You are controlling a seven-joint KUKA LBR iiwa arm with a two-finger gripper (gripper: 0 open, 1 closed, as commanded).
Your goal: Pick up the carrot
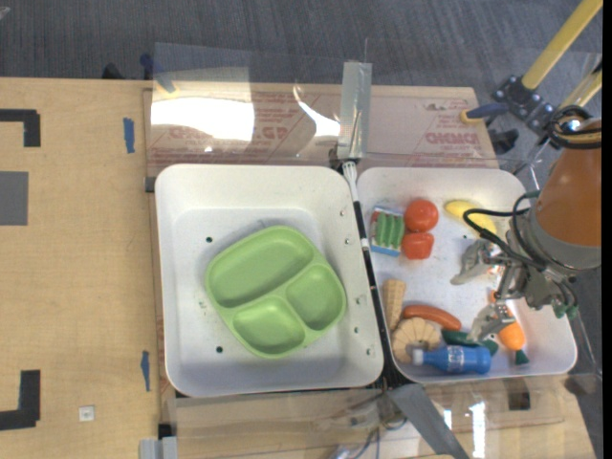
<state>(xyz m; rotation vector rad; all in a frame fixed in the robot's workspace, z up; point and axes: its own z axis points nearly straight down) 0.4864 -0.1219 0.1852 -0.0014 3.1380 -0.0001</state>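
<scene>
Blue bottle (457,358) lying along the near edge of the right bin (555,363), with the carrot (513,337) just beside it.
The pincer (490,292) is hanging over that bin with its fingers spread apart, gripping nothing; the carrot is sitting right by the nearer fingertip in the bin's near right corner.

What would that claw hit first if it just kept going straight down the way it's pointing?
Probably the carrot: the gripper points down into the right bin, with the carrot just below its fingers. Depth is hard to judge from this slant, so it might meet the bin floor beside it.
</scene>
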